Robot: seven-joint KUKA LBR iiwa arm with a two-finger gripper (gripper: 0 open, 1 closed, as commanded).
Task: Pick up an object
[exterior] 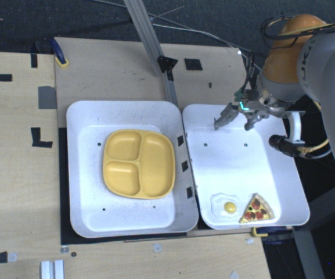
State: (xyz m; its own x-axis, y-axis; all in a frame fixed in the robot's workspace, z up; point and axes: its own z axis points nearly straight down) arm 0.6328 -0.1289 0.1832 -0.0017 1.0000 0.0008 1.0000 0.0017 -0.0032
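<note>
1. Gripper point(236, 120): fingers spread wide, holding nothing, over right bin point(283, 173) far edge.
2. Fried egg point(225, 206) and pizza slice point(257, 208): right bin's near edge, well apart from gripper.
3. Yellow divided plate point(139, 163): left bin point(80, 173).

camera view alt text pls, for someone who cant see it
A grey arm's open gripper hangs over the far end of the right bin, holding nothing. A fried egg toy and pizza slice toy lie at its near edge; a yellow divided plate sits in the left bin.
</note>
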